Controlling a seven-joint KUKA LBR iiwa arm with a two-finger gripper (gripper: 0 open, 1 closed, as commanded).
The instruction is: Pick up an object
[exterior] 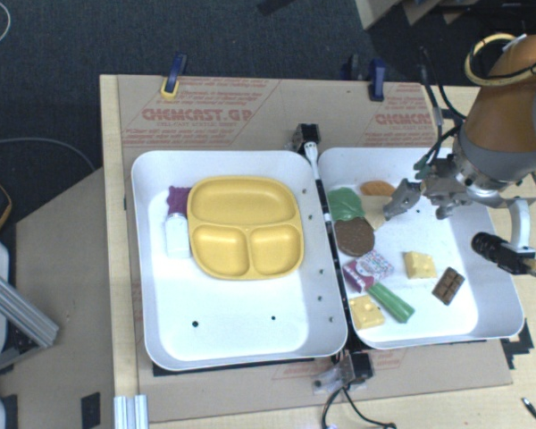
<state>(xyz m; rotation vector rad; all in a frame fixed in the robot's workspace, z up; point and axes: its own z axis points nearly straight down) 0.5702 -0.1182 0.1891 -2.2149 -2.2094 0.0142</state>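
**A:** Pincer [426,197] is over the top of the right bin [500,324], fingers spread apart, nothing btwn them. Arm comes in from the right.

**B:** Nearest target?

**A:** Orange piece [376,188], just beside the left finger, near the bin's top edge. My pick would be that one. I'd centre over it, line the fingers across its short side, go straight down and close only once both tips flank it. It sits near the wall, so watch the finger clipping the rim.

**B:** Other options?

**A:** Brown disc [354,236] touches the green lump [345,205], so it's crowded. Cheese cube [419,264] sits apart from the rest, decent backup.

**B:** Counts?

**A:** Right bin: 1 orange piece, 1 green lump, 1 brown disc, 1 wrapper [367,269], 1 green stick [391,301], 2 yellow cubes incl. the lower one [366,311], 1 choc block [448,285]. Left bin [170,329]: 1 yellow tray [245,225], 1 purple item [178,198], 1 white item [176,236], both partly tucked by the tray. 2 bins on the bench [116,195].
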